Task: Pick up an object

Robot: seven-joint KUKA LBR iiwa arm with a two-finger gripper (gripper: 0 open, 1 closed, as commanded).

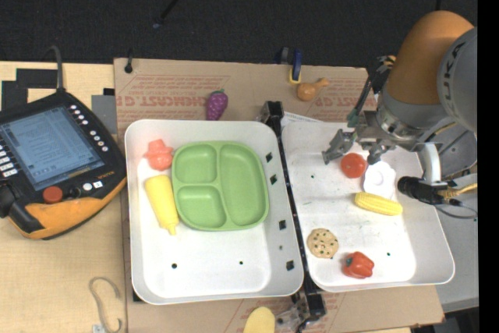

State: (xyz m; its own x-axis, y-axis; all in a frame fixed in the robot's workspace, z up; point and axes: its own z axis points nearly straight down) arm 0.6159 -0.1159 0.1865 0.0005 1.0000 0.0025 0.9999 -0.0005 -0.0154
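- While the hand [355,154] hovers spread wide over the red tomato [353,164], nothing is gripped.
- Corn [378,204], cookie [321,242] and pepper [358,265] lie apart, leaving approach room.

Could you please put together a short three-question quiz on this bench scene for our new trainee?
1. True or false: the green three-compartment plastic tray lies in the left white bin.
2. Which lies nearest the gripper? A) round red tomato toy B) speckled round cookie toy C) yellow mustard-bottle toy
3. Fill in: the yellow corn-cob toy lies in the ____ white bin.

Key: 1 true; 2 A; 3 right.
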